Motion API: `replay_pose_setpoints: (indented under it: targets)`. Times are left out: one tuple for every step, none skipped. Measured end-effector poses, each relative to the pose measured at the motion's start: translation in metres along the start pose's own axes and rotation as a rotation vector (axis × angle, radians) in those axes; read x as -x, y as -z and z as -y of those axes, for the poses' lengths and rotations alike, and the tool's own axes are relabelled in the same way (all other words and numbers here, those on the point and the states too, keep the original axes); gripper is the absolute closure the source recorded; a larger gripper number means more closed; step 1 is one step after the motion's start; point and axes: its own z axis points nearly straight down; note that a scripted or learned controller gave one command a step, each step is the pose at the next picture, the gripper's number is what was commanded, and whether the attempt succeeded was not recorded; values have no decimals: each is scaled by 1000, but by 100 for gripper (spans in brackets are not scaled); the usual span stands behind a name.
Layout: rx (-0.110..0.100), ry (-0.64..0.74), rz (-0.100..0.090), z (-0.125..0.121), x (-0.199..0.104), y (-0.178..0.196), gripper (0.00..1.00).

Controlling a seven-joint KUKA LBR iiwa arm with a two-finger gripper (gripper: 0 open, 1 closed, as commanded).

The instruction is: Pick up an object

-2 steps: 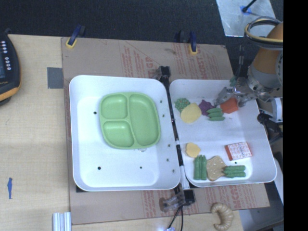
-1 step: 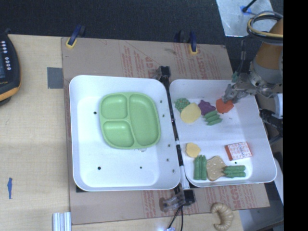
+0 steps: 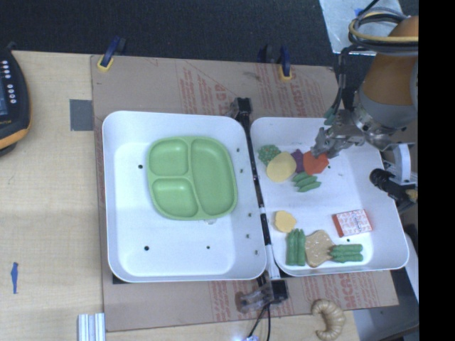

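— Where do we see the fingers point(image 3: 321, 150)?

— Low in the right bin point(image 3: 384, 251), near its back edge, right over a red tomato point(image 3: 316, 163). We cannot tell whether they are open or closed, or whether they grip it.

— What lies around the tomato?

— A yellow lemon point(image 3: 281, 167) to its left, green beans point(image 3: 306, 182) just in front, and a leafy green piece point(image 3: 269, 153) beside the lemon.

— And nearer to us?

— A red packet point(image 3: 352, 222), a small yellow piece point(image 3: 285, 222), a cracker point(image 3: 318, 247) and more green pods point(image 3: 295, 247). We see a green divided plate point(image 3: 192, 177) in the left bin point(image 3: 128, 254).
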Motion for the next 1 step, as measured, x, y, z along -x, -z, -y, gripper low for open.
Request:
replay_pose_setpoints:
  targets:
    - [-4,0,1,23,-68,-3,100]
